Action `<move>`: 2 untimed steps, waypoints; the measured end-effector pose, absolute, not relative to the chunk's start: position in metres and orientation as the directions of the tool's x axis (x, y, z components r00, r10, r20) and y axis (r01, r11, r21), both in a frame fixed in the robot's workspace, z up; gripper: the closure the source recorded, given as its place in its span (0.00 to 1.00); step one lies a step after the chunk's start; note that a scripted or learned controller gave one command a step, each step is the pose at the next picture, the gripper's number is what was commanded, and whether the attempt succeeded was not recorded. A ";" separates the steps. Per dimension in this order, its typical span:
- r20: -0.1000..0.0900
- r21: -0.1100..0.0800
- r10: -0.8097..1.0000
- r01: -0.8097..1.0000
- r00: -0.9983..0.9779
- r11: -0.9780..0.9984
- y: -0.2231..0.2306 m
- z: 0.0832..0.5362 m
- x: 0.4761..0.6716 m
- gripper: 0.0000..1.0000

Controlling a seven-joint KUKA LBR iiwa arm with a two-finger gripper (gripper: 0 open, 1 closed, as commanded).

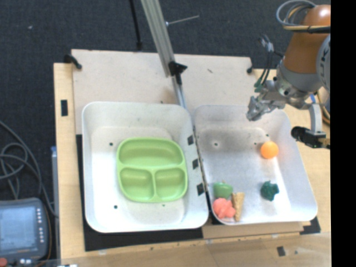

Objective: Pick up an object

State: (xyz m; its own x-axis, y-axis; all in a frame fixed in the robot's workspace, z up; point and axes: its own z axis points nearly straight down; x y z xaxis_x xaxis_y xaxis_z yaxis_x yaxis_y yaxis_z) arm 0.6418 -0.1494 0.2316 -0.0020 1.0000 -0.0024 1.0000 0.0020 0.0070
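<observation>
While the grey arm with its orange band hangs over the far right corner of the right-hand shallow white bin point(289, 174), we find its two-finger gripper point(255, 113) low above the bin's far wall, with nothing lodged between the fingers. From this slanted view we cannot tell whether they are spread or pressed together; the tips merge into one dark grey mass.

We judge the small round orange ball point(269, 150) to be the likeliest target. It lies on the bin floor, near the right wall, toward the camera from the gripper and slightly to the right in the view, clearly apart from the fingertips. Being round, it has no long axis, so finger orientation should matter little; what matters is travelling toward the near side and descending squarely over it, since a ball may roll off if nudged.

Farther toward the near edge sit a small dark green lumpy toy point(270, 191), a pale green cup-like piece point(223, 189), a pink knobbly toy point(223, 207) and a tan cone point(238, 204), the last three clustered in the near left corner, touching or nearly so. The light green divided plastic plate point(151, 169) rests in the left-hand white bin point(100, 132), well apart from the gripper.
</observation>
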 end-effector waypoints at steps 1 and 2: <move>-0.002 0.006 1.000 1.000 -0.003 0.003 -0.151 0.267 0.643 1.00; 0.000 0.001 1.000 1.000 -0.006 0.006 -0.101 0.273 0.632 1.00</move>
State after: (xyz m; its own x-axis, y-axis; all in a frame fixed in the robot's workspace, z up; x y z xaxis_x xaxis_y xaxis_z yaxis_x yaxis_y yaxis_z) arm 0.6324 -0.1014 0.2729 -0.0061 1.0000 0.0003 1.0000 0.0061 0.0013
